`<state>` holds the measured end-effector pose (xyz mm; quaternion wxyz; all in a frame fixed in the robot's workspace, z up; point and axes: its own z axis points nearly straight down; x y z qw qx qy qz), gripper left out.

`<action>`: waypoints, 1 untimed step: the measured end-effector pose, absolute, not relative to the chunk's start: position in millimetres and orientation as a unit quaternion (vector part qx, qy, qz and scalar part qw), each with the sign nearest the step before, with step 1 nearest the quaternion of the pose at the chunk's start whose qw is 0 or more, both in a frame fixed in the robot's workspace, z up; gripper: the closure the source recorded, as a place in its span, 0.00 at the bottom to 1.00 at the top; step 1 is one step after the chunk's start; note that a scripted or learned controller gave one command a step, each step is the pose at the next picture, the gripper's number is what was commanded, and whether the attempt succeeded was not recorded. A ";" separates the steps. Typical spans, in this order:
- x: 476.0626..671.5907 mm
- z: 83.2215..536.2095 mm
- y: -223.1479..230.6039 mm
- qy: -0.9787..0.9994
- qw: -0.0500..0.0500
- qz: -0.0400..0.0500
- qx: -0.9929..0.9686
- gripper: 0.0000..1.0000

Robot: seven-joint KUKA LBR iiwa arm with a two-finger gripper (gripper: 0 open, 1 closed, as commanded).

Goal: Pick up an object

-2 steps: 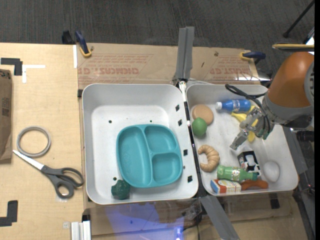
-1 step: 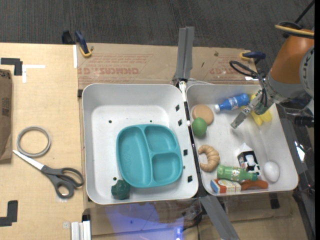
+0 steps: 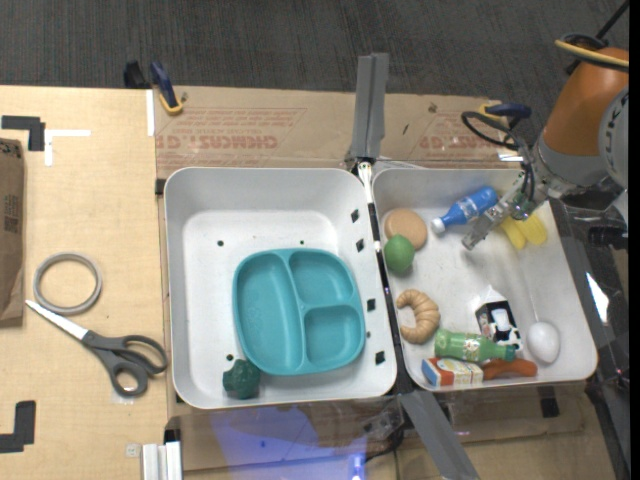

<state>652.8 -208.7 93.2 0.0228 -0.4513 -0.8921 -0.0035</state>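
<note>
Cardboard [image 3: 300, 128] shows mirrored, unreadable print; claw [image 3: 478, 233], aperture unclear, beside blue bottle [image 3: 466, 211].

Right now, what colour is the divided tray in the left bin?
Teal, a blue-green: the divided tray shows clearly in the camera view.

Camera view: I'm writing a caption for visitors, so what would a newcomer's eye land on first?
Likely the teal divided plate filling the left bin. Next, the right bin crowded with small things, such as a blue bottle and a croissant. The gripper sits beside that bottle.
</note>
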 end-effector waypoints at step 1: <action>653.0 92.8 -209.1 -0.892 0.022 -0.003 -0.452 0.00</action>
